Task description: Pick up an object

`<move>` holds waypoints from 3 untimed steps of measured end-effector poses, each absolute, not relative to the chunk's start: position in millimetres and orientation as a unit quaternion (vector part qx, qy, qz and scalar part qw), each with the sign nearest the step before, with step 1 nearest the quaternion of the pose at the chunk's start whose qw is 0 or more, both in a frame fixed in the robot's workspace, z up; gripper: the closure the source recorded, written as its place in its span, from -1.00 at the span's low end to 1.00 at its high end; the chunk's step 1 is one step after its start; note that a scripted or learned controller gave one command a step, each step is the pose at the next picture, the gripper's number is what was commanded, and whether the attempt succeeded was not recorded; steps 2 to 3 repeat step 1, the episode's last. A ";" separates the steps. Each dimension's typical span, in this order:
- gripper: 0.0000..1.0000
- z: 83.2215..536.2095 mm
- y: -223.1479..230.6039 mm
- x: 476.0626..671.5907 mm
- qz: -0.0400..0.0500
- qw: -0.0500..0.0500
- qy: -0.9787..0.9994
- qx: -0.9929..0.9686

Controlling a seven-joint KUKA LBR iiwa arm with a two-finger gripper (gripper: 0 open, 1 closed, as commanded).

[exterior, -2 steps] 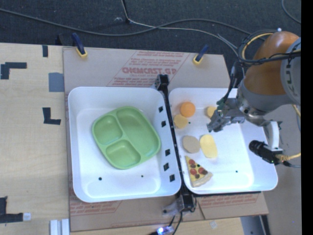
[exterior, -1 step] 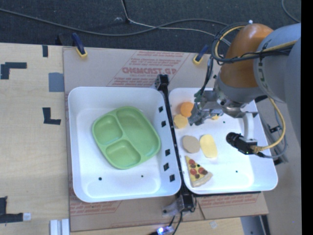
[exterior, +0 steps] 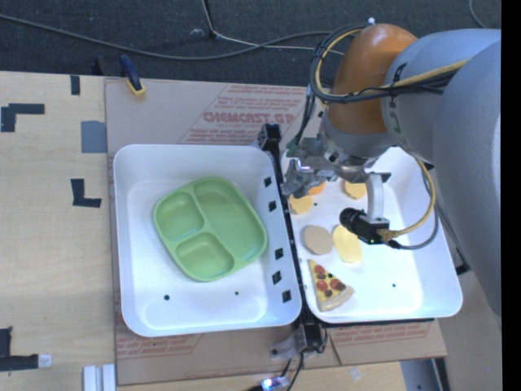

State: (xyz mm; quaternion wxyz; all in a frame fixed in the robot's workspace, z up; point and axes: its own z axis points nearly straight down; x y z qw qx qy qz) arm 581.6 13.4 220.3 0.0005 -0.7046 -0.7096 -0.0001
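Observation:
My gripper [exterior: 303, 179] hangs low over the far left corner of the right bin [exterior: 423, 296], close to the wall between the bins. Directly under it lie a small yellow piece [exterior: 300, 205] and an orange piece [exterior: 317, 189], partly hidden by the gripper. Further into the right bin lie a round tan cookie [exterior: 317, 239], a pale yellow chunk [exterior: 348, 246], another yellow piece [exterior: 355, 191] and a toy pizza slice [exterior: 329, 286]. Whether anything is held, I cannot make out.
A green divided plate [exterior: 210, 227] lies in the left bin [exterior: 134, 300]. The grey arm [exterior: 456, 120] with its orange band [exterior: 370, 72] covers the right bin's far right side. A black cable fitting [exterior: 358, 222] hangs over the bin's middle.

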 end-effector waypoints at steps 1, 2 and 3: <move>1.00 210.4 59.9 605.1 0.000 0.000 -0.709 -0.705; 1.00 210.4 59.9 605.1 0.000 0.000 -0.709 -0.705; 1.00 210.4 59.9 605.1 0.000 0.000 -0.709 -0.705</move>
